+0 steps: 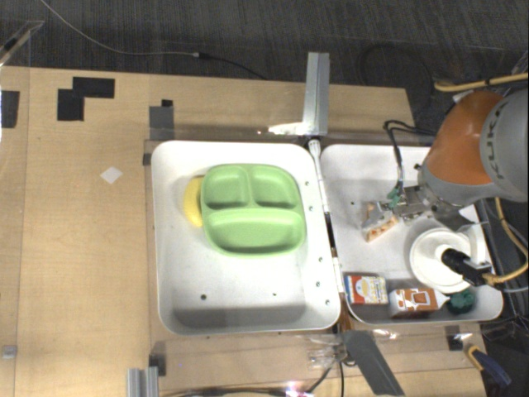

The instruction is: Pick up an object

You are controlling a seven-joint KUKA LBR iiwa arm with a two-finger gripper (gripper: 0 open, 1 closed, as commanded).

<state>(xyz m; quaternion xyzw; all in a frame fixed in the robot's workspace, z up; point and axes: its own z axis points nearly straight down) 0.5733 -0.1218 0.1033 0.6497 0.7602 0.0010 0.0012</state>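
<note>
One red-and-white carton [366, 289] and a brown carton [413, 302] lay by the right bin's [355, 172] near wall, below the gripper [382, 220], whose spread I couldn't tell.

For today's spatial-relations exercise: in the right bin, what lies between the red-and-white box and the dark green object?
A brown carton lies between the red-and-white box and the dark green object, as the camera view shows.
</note>
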